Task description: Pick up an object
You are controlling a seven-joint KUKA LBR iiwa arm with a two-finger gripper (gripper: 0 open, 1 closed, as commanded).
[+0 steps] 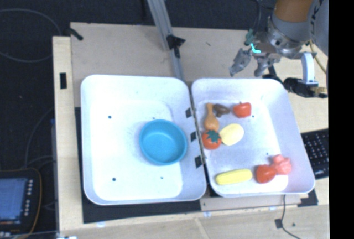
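So the stuff to grab is all sitting in the right bin (287, 100). Up top there's a small red tomato-looking piece (241, 109), with a brownish thing (220, 110) just left of it and an orange pear-shaped toy (210, 118) touching that one. Below those, a pale yellow lemon-ish lump (232, 134) is lying right beside another red tomato (211, 140) that's sitting close to the bin's left wall. Down near the front edge a long yellow piece (233, 177) is lying flat, and to its right a red item (265, 173) is resting against a pink one (282, 164) in the front right corner.

The gripper (250, 65) is hanging above the far edge of that right bin, well apart from all the toys, not touching any of them. Its two fingers are looking spread apart with nothing between them. The grey arm (293, 25) with its orange band is coming in from the right.

The left bin (99, 94) is holding a blue bowl (162, 141), sitting upright toward its right side. A grey metal pole (157, 5) is slanting down to where the bins meet. A black keyboard (316, 152) is poking in at the right, and a small screen (15, 199) is glowing bottom left. Can't read any writing or labels anywhere, too small.
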